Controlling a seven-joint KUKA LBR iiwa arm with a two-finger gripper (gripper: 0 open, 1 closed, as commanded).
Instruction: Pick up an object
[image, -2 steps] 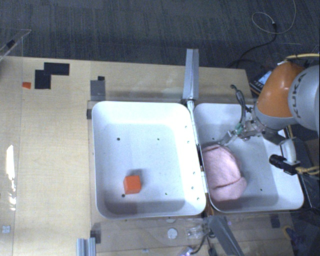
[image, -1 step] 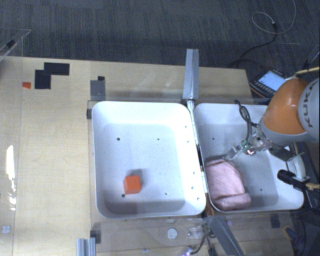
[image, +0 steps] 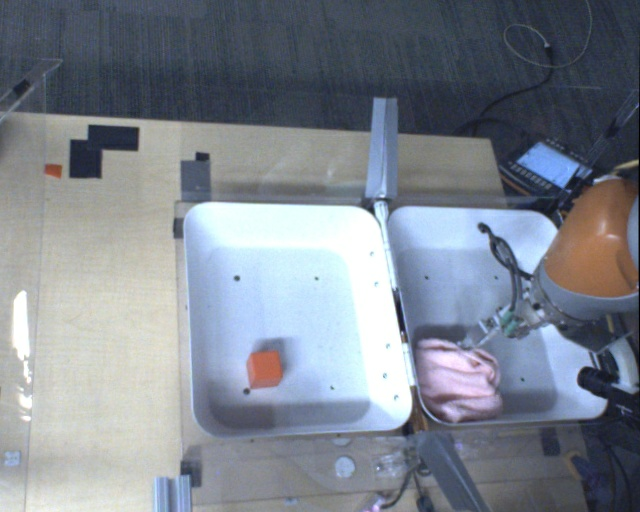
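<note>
In the camera view, a pale wooden surface (image: 100, 330) is carrying two shallow white bins set side by side, their inner walls touching along a grey divider rail (image: 383, 150) that runs up past their far edge. The left bin (image: 215, 300) is holding a small orange block (image: 265, 369), which is sitting toward the near side, apart from every wall. The right bin (image: 450, 250) is holding a crumpled pink cloth (image: 458, 378), which is lying in the near left corner, pressing against the near wall and close to the wall shared with the other bin.

The arm (image: 600, 250) is reaching in from the right, its orange band showing large above the wrist. The gripper (image: 492, 330) is hanging low over the right bin, just beside the upper right edge of the pink cloth; it is too small and blurred here to tell how the jaws are standing, or whether they are touching the fabric.

On the far left of the surface, black tape patches (image: 100, 145) and a small orange square (image: 52, 171) are lying well apart from the bins. Beyond the surface, dark grey carpet (image: 250, 60) is covering the floor, a thin cable (image: 545, 45) is looping across it, and a lit screen (image: 545, 165) is glowing near the far right corner.
</note>
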